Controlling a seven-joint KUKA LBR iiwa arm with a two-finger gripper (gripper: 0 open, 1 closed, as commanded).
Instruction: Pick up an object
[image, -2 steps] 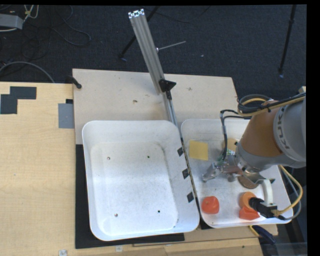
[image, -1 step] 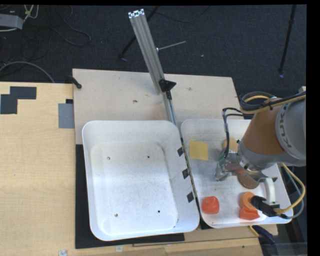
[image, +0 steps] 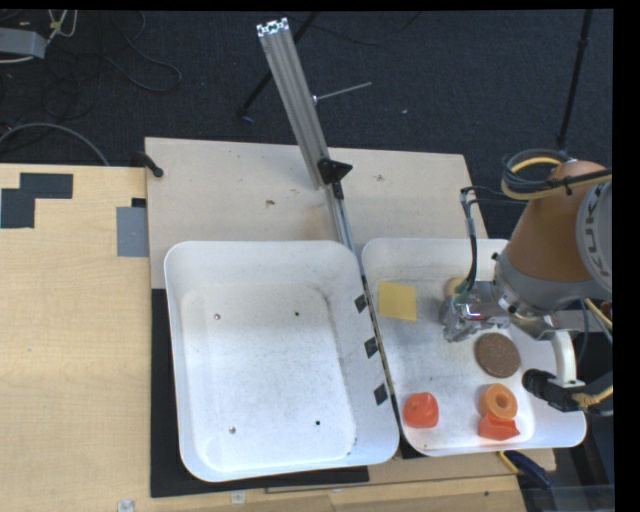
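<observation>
Currently I have the gripper (image: 462, 318) low in the right bin (image: 440, 440), right of frame centre. Whether it is released or clenched I cannot tell. Candidates: brown disc (image: 497, 354) just below-right of it, nearest; yellow block (image: 397, 300) to its left, near the bin divider; red cup (image: 420, 409) at lower centre; orange piece (image: 498, 411) at lower right. My judgement: the disc is the closest target, a short shift down-right. No legible labels on any object.

Arm reaches in from right, orange-banded wrist bent down; gripper (image: 462, 322) sits low over the right bin (image: 420, 460), near its middle.
</observation>
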